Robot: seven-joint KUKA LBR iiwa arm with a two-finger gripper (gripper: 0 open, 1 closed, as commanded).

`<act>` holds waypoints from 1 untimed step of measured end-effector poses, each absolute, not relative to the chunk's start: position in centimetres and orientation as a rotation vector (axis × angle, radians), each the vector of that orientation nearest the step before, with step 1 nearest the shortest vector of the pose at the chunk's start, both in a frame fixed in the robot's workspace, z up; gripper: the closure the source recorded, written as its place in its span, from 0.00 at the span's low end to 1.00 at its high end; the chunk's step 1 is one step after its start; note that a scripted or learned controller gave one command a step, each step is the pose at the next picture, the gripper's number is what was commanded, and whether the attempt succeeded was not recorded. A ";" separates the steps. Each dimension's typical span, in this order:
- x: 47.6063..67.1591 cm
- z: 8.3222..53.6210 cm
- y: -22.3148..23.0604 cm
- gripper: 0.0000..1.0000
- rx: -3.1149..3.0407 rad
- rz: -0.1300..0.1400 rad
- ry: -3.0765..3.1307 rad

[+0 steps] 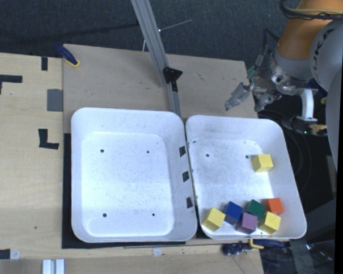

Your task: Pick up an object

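Zero progress so far, I'd say: the claw (239, 98) hangs over the table (117, 80) beyond the right bin (228, 127), carrying nothing (can't tell its state). All the blocks, like the lone yellow cube (262, 162), sit inside, untouched.

A light wooden bench (123, 80) is seen from above at a slant. Two shallow white bins are set side by side on it, their inner rims touching: the left bin (77, 158) and the right bin (284, 144). A black mat (65, 214) is visible under the left bin, along its left and front edges. Black tape marks (8, 82) and a grey patch (54, 99) are stuck on the bench's left part. A blue and yellow clamp (67, 54) is seated near the far left corner. A slanted grey metal bar (155, 45) is fixed behind the bins.
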State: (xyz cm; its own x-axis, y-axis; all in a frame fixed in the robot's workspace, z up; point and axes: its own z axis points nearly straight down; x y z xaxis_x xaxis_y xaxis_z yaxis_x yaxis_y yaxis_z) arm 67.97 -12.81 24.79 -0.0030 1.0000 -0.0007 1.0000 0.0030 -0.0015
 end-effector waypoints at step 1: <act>68.0 24.8 -12.8 0.00 -2.219 0.004 -2.224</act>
